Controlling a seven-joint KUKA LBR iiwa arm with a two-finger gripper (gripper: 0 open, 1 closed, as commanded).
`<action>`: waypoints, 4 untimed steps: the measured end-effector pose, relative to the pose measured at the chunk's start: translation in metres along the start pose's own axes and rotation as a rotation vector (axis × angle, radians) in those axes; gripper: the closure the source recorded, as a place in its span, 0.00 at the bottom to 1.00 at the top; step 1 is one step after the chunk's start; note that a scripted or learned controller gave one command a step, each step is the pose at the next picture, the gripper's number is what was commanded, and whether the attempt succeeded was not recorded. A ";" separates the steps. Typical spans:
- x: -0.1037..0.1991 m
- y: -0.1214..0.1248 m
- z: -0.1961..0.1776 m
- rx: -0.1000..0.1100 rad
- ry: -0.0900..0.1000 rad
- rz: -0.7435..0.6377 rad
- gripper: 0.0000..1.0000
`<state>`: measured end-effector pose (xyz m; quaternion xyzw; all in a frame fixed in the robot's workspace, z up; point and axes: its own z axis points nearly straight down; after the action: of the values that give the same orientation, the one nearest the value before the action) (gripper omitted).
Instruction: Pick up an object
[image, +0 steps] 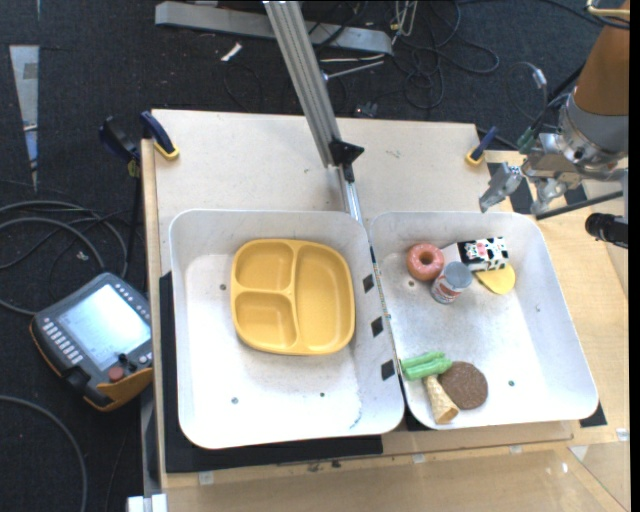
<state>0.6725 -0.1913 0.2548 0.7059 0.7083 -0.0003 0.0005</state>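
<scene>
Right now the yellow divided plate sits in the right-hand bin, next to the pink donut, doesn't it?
Not quite. The camera view shows the yellow divided plate in the left bin. The pink donut lies in the right bin, so they sit apart.

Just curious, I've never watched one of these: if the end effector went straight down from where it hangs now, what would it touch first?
Probably the far rim of the right bin, or the bench just behind it; the end effector hangs above that edge. The cow-patterned block lies nearer the camera. Depth is unclear.

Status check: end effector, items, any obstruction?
End effector above right bin's far edge, holding nothing. Donut, can, cookie lie untouched. Nothing blocking.
</scene>
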 end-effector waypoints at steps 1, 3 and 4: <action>0.000 0.000 0.000 0.000 -0.001 0.000 0.00; 0.007 -0.013 0.100 0.006 0.002 0.003 0.00; 0.005 -0.005 0.119 -0.028 -0.008 0.002 0.00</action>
<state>0.6670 -0.1864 0.1357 0.7064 0.7077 0.0068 0.0133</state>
